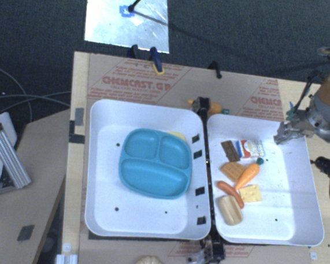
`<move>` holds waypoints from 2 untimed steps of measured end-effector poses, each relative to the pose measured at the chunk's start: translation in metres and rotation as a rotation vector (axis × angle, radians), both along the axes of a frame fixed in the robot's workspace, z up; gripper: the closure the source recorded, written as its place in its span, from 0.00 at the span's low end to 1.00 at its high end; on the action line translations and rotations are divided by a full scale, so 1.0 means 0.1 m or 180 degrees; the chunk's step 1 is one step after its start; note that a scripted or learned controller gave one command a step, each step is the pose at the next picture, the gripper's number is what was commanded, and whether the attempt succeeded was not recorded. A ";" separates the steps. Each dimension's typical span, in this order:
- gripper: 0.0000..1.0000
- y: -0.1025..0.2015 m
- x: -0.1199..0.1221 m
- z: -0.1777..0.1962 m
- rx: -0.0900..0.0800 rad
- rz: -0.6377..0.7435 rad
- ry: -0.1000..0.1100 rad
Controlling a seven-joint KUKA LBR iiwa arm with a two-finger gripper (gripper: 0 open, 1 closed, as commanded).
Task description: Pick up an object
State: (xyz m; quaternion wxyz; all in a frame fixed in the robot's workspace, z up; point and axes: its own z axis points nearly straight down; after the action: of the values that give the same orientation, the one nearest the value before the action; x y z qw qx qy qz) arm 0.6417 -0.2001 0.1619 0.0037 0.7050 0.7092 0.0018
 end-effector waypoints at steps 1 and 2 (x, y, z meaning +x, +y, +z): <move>1.00 0.10 0.00 0.55 0.0003 0.0003 0.0000; 1.00 0.10 0.01 0.63 0.0006 0.0002 0.0012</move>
State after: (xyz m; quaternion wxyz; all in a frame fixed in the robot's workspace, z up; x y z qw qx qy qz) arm 0.6425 -0.1897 0.2253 0.0018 0.7049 0.7093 0.0011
